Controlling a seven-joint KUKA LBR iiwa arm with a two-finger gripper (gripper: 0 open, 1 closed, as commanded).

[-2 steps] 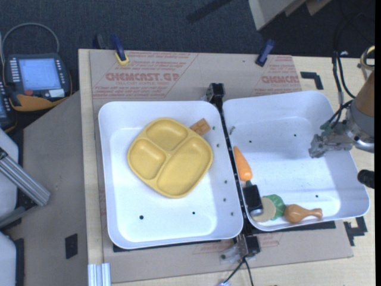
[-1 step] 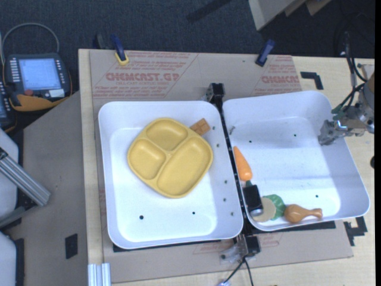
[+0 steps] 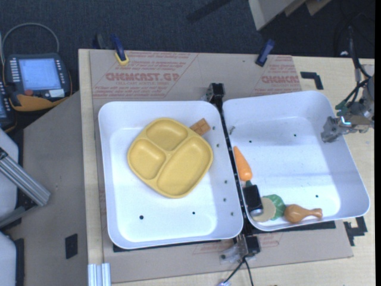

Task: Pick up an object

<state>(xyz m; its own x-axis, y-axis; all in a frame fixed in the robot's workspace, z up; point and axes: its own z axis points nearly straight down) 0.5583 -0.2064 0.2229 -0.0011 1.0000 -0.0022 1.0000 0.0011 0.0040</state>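
Over at three o'clock the hand (image 3: 334, 128) hangs at the right bin's (image 3: 297, 109) far edge, and whether it is spread or pressed together I cannot tell. Nothing sits in it. Along that bin's left wall lies an orange carrot (image 3: 241, 163); down at five o'clock, a black block (image 3: 252, 198), a green piece (image 3: 274, 206) and a toy drumstick (image 3: 301, 213) cluster together. The left bin (image 3: 119, 189) carries a yellow divided plate (image 3: 170, 157), touching a small brown block (image 3: 200, 126).
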